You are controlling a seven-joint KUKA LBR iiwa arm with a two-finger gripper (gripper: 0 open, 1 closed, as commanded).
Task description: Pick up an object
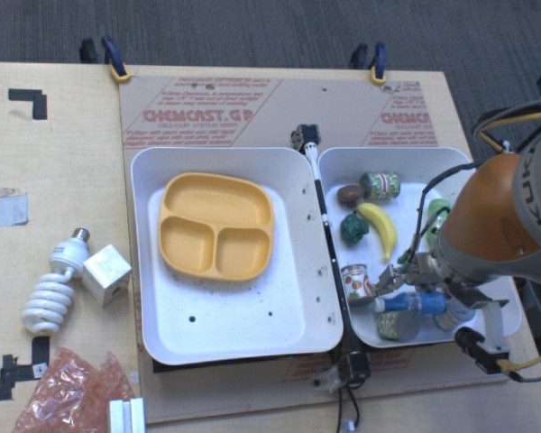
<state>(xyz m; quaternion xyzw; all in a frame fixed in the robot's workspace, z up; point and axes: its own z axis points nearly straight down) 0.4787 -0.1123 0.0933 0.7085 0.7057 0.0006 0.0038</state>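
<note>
Down in the lower right of the frame, the gripper (pixel 389 280) sits low in the right bin (pixel 379 162), its fingers beside a small red-and-white can (pixel 356 282) and above a blue-capped bottle (pixel 413 303); how far they are spread cannot be told. A banana (pixel 380 226) lies above. The yellow tray (pixel 216 226) fills the left bin (pixel 243 332).
</note>
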